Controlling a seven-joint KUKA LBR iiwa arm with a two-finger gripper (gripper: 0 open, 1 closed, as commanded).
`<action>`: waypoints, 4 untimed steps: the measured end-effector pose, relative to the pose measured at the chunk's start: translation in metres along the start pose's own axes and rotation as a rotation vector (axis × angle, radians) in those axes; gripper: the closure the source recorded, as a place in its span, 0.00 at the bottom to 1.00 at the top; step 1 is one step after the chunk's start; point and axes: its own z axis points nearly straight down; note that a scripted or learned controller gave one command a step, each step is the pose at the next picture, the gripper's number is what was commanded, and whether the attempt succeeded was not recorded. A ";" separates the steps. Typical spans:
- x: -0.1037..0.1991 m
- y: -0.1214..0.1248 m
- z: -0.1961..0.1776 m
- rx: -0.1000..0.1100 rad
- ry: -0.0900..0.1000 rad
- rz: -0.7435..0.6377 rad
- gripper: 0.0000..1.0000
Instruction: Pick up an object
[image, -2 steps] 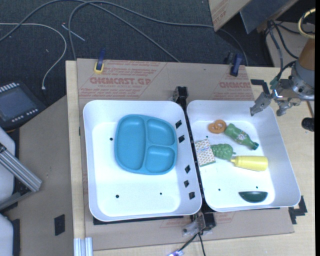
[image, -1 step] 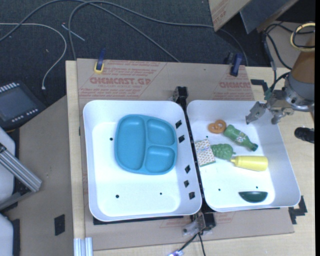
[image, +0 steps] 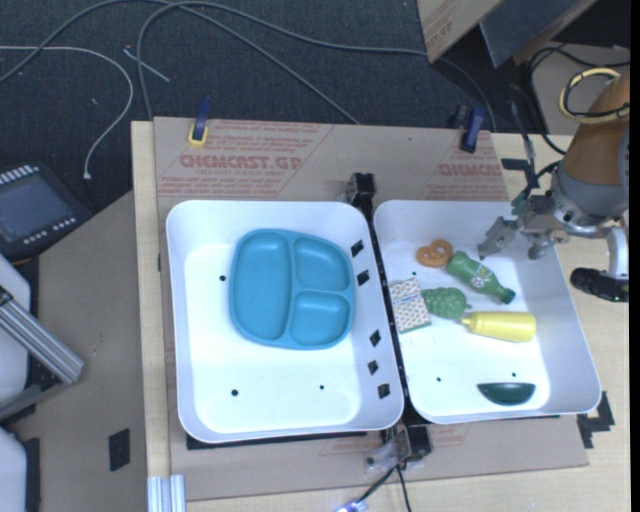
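objects lie in the right bin (image: 560, 330): orange ring (image: 434, 254), green bottle (image: 480, 277), yellow bottle (image: 500, 325), green toy (image: 444, 301), patterned packet (image: 408, 305), dark bowl (image: 505, 392). fingers (image: 495, 238) spread wide over the bin's upper right, holding nothing. a blue plate (image: 292, 288) sits in the left bin (image: 200, 320).

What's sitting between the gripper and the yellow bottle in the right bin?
The green bottle lies between the gripper and the yellow bottle, just below and left of the gripper. The broccoli-like green toy sits beside the yellow bottle's tip, off the direct line.
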 end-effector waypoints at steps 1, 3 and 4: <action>0.000 0.002 -0.015 -0.006 -0.001 -0.001 1.00; -0.004 -0.006 -0.122 -0.010 -0.003 0.001 1.00; -0.004 -0.006 -0.160 -0.009 -0.002 0.001 1.00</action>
